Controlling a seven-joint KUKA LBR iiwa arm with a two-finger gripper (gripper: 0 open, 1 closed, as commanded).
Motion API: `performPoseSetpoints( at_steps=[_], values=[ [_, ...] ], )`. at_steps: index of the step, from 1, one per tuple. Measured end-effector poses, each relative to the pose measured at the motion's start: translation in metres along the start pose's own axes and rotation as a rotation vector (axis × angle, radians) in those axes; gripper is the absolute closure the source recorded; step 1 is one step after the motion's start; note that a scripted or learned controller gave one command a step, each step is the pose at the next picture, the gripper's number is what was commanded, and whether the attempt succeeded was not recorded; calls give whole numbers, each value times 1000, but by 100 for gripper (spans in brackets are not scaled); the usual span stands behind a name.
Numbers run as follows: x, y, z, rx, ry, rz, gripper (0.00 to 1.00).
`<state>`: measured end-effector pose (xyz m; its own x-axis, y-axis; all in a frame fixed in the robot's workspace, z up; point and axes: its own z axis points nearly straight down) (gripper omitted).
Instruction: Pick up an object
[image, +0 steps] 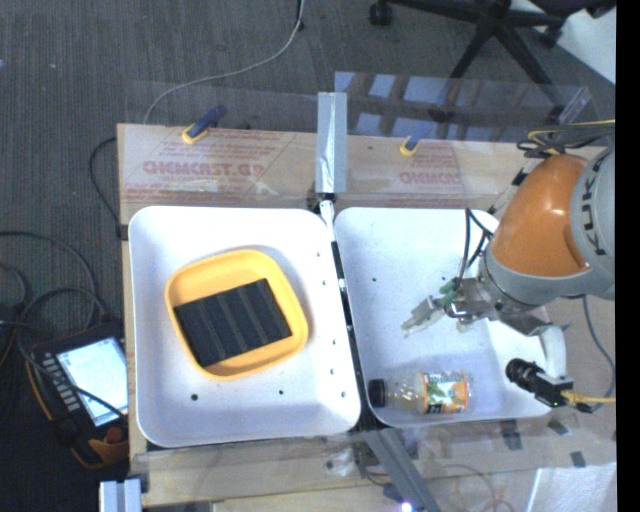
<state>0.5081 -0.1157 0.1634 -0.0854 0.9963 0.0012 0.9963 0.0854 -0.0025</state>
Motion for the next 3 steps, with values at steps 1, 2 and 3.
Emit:
performPoseSetpoints(
  at_steps=[1, 2, 3],
  values=[
    [-30, -23, 37, -2, 0, -194, 0],
    [-37, -24, 71, -12, -3, -260, 0],
    [-92, -8, 24, -1, -3, 95, 0]
  ],
)
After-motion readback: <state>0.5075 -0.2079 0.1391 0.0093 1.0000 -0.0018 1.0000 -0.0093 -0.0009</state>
